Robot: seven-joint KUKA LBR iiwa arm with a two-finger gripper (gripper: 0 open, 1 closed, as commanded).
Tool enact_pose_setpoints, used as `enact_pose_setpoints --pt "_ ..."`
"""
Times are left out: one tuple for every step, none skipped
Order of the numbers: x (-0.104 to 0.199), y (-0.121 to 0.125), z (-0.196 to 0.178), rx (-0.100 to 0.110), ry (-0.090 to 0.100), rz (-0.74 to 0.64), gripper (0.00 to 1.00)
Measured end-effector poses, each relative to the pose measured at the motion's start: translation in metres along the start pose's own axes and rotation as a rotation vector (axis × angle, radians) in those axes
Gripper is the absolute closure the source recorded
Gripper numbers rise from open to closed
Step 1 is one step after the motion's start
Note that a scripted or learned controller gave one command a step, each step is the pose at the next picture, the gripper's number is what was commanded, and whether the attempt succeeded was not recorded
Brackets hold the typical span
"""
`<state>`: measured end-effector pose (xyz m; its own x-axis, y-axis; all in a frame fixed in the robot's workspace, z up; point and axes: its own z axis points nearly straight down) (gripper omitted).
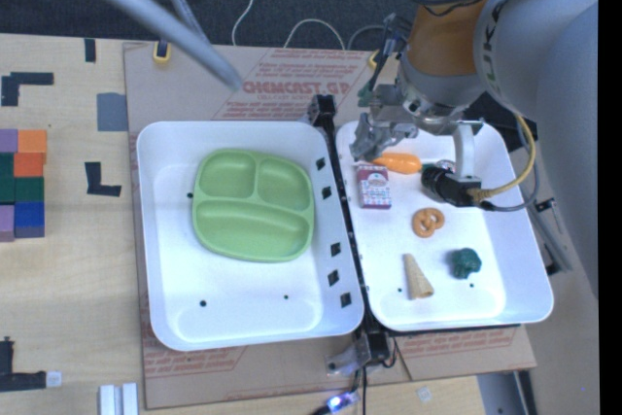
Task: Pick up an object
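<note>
Gripper [367, 143] is hanging low over the upper left corner of the right bin [505, 306], close to the wall it shares with the left bin [155, 238]; open or shut, cannot tell from this angle. Right bin is holding five small things, one of each: an orange carrot [398, 163] lying just beside the gripper, a red and white box [373, 187] sitting right below the gripper and near the shared wall, a brown pretzel [427, 223] lying mid-bin, a tan cone [418, 277] lying toward the near edge, and a dark green broccoli piece [465, 262] sitting to the right of the cone. Carrot and box are crowding the gripper closest, with the wall hemming them in on the left; pretzel, cone and broccoli piece are lying apart from each other with bare floor between. Left bin is holding one green plate [255, 206] with three compartments, nothing lying in them. Both bins are sitting on a cardboard sheet [282, 78] on the desk [58, 306]. A stack of coloured blocks [24, 185] is sitting at the desk's far left edge, well apart from the bins.
</note>
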<state>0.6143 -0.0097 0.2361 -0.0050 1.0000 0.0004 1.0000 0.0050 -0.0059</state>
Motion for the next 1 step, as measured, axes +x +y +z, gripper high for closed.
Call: enact_pose_setpoints --pt "0.0472 0.005 -0.0016 -0.002 0.0 -0.001 1.0"
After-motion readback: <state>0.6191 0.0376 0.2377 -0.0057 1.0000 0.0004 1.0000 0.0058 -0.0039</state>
